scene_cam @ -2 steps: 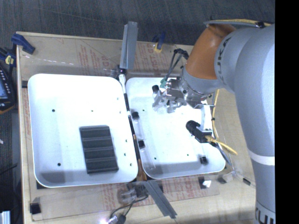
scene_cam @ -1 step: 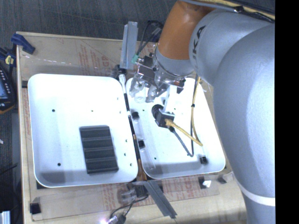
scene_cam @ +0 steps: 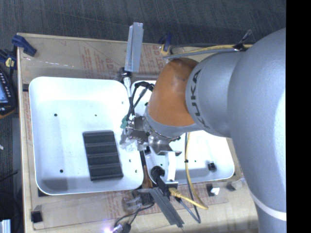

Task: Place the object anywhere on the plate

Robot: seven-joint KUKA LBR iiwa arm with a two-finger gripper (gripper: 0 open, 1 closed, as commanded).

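- Though the arm hides much of the right bin (scene_cam: 222, 152), a small dark object (scene_cam: 211, 166) lies near its front edge.
- Probably light, stiff — pinch across its sides.
- Gripper (scene_cam: 130, 135) sits over the bins' divide; its state can't be told.

grey arm with orange band (scene_cam: 171, 96) reaches in from the right, wrist over the seam between the two shallow white plastic bins. left bin (scene_cam: 48, 96) holds a dark ribbed rectangular plate (scene_cam: 102, 155), lying flat. right bin (scene_cam: 221, 164) has a small dark object (scene_cam: 211, 166) near its right wall.
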